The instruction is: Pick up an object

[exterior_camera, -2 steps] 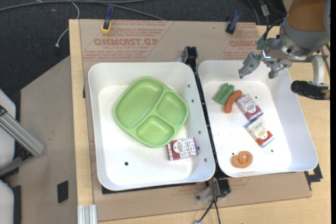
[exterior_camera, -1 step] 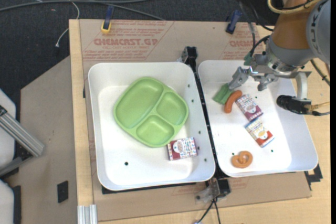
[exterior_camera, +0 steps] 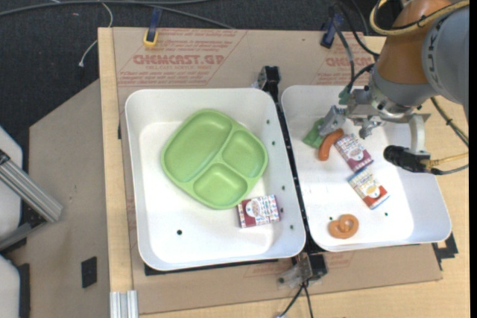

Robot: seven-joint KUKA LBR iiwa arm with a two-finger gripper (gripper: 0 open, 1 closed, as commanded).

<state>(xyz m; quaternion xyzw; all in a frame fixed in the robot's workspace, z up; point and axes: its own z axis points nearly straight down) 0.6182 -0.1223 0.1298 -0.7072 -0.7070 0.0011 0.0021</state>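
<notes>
1. The tool (exterior_camera: 349, 118) hangs low over the far part of the right bin (exterior_camera: 428, 231); whether it is spread or pressed together cannot be told.
2. Just beside it lie an orange carrot-like toy (exterior_camera: 329, 146) (green leaf at its far-left end) and a small purple-and-white carton (exterior_camera: 352, 151).
3. Nearer sit another small carton (exterior_camera: 368, 188) and an orange ring (exterior_camera: 344, 226).
4. The left bin (exterior_camera: 141, 182) holds a green divided plate (exterior_camera: 214, 157) and a small red-and-white carton (exterior_camera: 258, 211).

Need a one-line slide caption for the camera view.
KUKA gripper hovers above a carrot in the right bin.
</notes>
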